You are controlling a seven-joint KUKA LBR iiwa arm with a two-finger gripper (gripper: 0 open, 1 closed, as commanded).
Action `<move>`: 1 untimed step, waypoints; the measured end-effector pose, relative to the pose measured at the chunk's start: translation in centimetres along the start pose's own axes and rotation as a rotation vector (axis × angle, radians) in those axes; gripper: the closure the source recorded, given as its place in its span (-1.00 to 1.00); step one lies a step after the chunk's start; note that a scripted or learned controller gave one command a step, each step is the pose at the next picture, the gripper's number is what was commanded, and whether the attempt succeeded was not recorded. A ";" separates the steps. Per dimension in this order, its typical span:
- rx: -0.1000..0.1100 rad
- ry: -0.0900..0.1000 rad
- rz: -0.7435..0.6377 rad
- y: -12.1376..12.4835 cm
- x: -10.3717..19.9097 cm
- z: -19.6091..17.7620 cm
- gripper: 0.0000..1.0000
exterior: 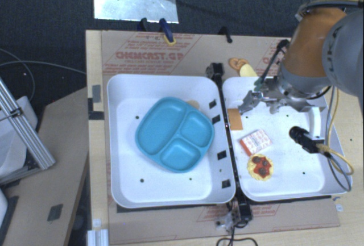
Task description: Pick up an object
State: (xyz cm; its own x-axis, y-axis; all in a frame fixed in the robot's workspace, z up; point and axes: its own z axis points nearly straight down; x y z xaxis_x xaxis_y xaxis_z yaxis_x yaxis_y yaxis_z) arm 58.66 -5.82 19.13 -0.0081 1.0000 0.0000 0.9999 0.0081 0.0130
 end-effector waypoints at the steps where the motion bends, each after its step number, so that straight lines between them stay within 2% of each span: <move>1: 0.007 0.000 0.003 -0.2 -0.2 -0.4 1.00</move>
State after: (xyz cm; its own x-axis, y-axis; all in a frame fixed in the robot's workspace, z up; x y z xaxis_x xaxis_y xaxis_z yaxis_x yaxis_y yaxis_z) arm 58.48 -6.01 19.58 -0.0053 1.0000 0.0000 1.0000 0.0053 0.0060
